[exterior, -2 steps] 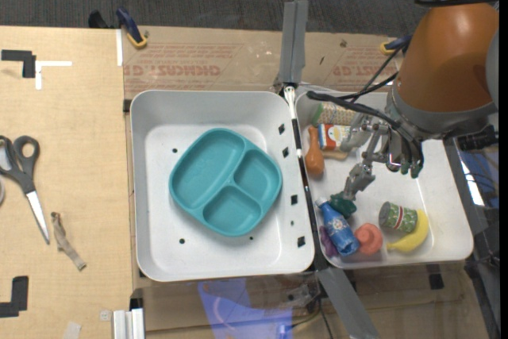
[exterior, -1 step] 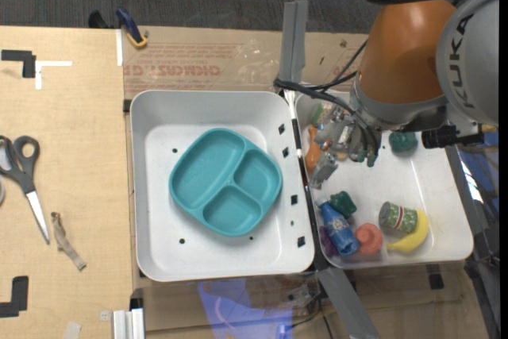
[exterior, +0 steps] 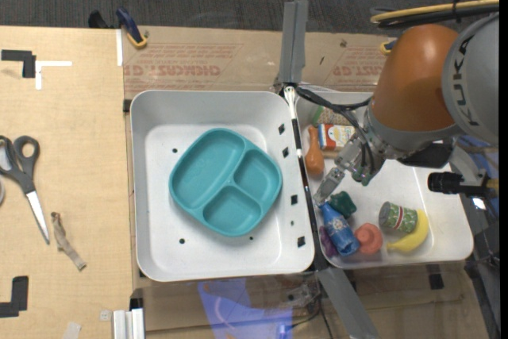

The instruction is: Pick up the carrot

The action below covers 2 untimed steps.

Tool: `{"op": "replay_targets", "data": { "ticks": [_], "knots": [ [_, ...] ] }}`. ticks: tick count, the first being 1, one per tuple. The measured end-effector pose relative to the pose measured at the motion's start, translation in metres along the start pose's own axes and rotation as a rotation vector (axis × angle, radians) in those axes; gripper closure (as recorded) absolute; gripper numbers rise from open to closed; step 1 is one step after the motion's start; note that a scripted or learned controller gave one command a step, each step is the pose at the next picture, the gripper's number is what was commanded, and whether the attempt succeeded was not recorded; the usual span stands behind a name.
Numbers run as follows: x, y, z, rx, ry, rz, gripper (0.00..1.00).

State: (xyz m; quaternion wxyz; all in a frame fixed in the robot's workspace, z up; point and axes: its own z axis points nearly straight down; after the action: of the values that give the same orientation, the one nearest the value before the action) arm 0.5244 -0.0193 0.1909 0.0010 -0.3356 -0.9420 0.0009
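The carrot (exterior: pixel 314 156) is a short orange piece lying in the right bin (exterior: pixel 444 254), against its left wall. My gripper (exterior: pixel 346 180) hangs just right of and slightly nearer than the carrot, over a dark green item (exterior: pixel 344 204). Its fingers (exterior: pixel 328 186) look spread apart and open, with nothing between them. The carrot lies apart from the fingers, and the grey and orange arm (exterior: pixel 413 83) covers the bin's far right part.
The right bin also holds a white and red packet (exterior: pixel 336 135), a blue bottle (exterior: pixel 337 233), a red piece (exterior: pixel 368 238), a green cup (exterior: pixel 397 217) and a banana (exterior: pixel 414 239). A teal divided plate (exterior: pixel 226 182) lies in the left bin (exterior: pixel 151 194). Scissors (exterior: pixel 24 171) rest at the bench's left.
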Motion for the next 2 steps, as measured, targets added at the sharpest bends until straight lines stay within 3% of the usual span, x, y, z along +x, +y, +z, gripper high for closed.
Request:
{"op": "replay_targets", "data": {
  "ticks": [1, 2],
  "knots": [
    [0.005, 0.017, -0.015, -0.003, -0.004, -0.418, 0.00],
    [-0.006, -0.073, -0.001, -0.002, -0.002, -0.240, 0.00]
  ]
}}
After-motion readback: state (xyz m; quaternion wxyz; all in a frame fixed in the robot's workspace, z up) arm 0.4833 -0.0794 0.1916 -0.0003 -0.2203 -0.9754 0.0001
